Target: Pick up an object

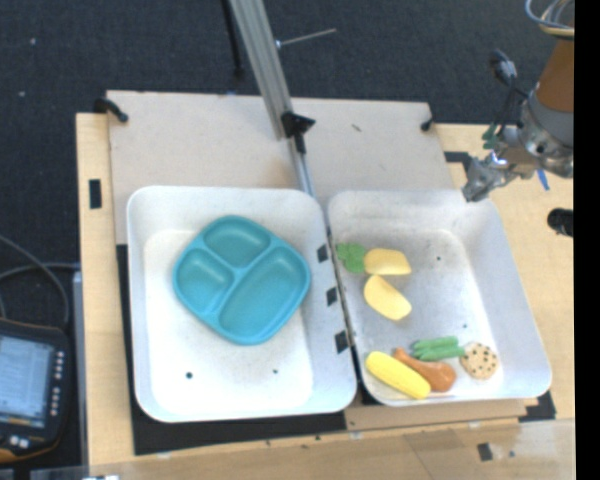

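Tool (477, 185) over right bin's (508, 258) far rim; grip state unclear. Toy food (387, 296) lies below-left; blue plate (242, 279) further left.

tray (242, 280) teal | bins (160, 218) white | cookie (479, 360) tan, dark-speckled

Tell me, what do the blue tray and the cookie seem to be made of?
Blue tray: probably moulded plastic, with a smooth, even colour and three rounded compartments. Cookie: likely a plastic or rubber toy, tan with dark spots; it is too small to tell its finish.
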Motion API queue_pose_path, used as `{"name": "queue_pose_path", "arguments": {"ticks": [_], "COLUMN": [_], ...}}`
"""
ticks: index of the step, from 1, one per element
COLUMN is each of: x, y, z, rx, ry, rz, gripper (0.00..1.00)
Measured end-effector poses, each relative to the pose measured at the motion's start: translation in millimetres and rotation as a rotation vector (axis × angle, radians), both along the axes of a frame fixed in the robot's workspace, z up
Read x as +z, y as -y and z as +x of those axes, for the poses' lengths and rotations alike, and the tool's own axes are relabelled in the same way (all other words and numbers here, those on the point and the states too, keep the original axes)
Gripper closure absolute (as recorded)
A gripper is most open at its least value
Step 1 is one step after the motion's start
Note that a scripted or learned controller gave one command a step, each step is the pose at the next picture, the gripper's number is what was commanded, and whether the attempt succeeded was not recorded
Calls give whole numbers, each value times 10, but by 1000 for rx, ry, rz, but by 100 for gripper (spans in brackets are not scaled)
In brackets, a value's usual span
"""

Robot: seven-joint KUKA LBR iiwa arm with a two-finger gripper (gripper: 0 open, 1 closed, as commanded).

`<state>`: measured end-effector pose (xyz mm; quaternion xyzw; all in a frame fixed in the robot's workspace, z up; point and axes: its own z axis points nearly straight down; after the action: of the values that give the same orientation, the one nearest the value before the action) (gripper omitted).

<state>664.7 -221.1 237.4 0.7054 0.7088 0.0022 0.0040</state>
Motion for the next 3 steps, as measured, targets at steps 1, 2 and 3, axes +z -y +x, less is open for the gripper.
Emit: {"name": "queue_pose_path", "arguments": {"ticks": [1,2,3], "x": [346,225,290], "y": [13,-509,-959], "z": [10,-197,-446], "rx": [0,0,1], "ry": [-3,-9,-7], "rz": [1,2,3], "gripper": [100,100,100]}}
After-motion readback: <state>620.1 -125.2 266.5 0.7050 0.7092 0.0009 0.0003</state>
